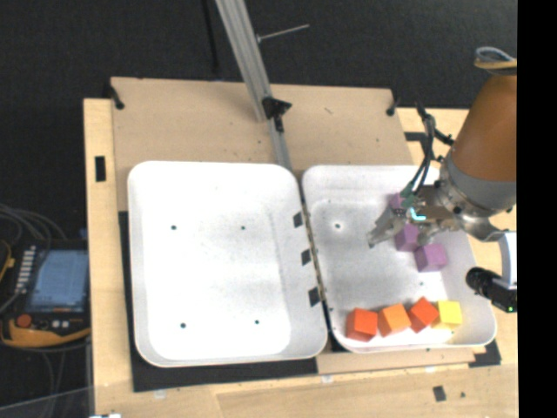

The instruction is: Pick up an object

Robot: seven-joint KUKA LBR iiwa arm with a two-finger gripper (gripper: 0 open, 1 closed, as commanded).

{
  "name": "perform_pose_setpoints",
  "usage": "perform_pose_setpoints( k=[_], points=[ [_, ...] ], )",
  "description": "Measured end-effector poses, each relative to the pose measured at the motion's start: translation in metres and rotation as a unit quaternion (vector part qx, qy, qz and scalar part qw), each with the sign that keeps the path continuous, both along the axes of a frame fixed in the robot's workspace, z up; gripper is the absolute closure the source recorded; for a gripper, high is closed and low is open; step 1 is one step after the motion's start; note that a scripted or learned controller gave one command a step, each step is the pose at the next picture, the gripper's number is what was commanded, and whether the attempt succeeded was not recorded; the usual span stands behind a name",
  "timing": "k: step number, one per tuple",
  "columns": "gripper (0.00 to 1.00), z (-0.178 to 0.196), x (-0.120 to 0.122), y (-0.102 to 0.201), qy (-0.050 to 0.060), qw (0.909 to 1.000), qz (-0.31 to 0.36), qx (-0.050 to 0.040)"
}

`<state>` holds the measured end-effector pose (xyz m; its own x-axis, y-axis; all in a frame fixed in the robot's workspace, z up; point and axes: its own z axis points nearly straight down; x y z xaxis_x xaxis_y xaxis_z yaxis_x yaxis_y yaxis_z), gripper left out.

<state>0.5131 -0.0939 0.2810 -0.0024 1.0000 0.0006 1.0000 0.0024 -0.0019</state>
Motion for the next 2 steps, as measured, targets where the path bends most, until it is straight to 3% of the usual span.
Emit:
perform_pose_setpoints(
  k=[1, 2],
  points=[
    [0.00, 0.002, 0.001, -0.001, -0.003, 1.0000, -0.002, -0.0005],
    [0.00, -0.041, -0.003, -0.001, 0.000, 1.0000, -0.002, -0.0009]
  ],
)
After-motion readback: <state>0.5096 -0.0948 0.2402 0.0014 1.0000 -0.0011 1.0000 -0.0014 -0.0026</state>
